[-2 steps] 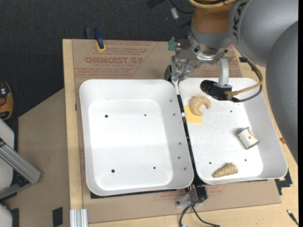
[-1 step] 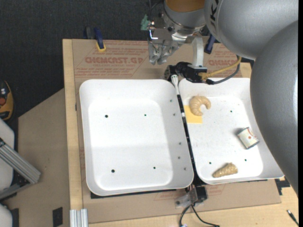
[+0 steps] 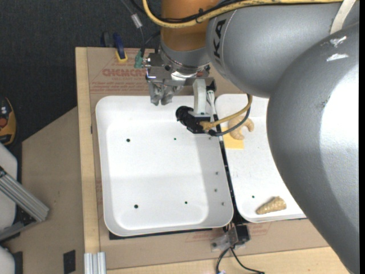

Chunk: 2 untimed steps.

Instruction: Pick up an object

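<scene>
My gripper [image 3: 161, 97] hangs over the far rim of the left bin [image 3: 114, 170], below the orange band of the arm. I see nothing held under it. The objects lie in the right bin [image 3: 285, 178]. A tan cone-shaped piece [image 3: 271, 205] rests near its front edge. A yellow flat square [image 3: 234, 141] lies by its left wall, and a pale curved piece [image 3: 245, 127] sits just behind it. The arm's large grey body hides most of the right bin.
A black cable loop [image 3: 190, 120] and a white bracket hang from the wrist over the divide between the bins. Brown cardboard [image 3: 91, 96] lies under both bins. A blue and yellow clamp [image 3: 118, 45] stands at the board's far edge.
</scene>
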Tool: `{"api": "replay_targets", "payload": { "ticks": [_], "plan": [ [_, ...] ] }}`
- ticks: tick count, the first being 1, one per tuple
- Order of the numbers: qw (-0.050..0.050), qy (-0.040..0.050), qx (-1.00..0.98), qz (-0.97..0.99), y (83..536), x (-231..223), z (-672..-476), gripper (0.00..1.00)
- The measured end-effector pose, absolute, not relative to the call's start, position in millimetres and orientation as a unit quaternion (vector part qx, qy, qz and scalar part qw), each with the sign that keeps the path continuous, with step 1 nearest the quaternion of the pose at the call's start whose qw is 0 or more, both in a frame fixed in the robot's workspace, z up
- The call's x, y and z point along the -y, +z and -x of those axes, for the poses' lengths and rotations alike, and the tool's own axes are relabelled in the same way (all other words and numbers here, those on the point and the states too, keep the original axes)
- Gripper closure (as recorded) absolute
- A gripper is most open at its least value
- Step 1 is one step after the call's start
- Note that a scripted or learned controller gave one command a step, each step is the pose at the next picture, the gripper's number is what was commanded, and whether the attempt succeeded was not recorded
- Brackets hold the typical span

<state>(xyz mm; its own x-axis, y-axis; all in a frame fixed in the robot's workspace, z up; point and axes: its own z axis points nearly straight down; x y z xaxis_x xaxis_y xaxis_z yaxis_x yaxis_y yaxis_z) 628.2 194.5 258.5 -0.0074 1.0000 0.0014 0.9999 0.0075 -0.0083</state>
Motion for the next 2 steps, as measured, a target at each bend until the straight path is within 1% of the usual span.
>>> {"api": "replay_targets", "payload": {
  "ticks": [1, 2],
  "plan": [
    [0.000, 0.0017, 0.705, 0.710, 280, -122, -600.5, 1.00],
    [0.001, -0.0012, 0.710, 0.704, 262, -231, -590.3, 1.00]
  ]
}}
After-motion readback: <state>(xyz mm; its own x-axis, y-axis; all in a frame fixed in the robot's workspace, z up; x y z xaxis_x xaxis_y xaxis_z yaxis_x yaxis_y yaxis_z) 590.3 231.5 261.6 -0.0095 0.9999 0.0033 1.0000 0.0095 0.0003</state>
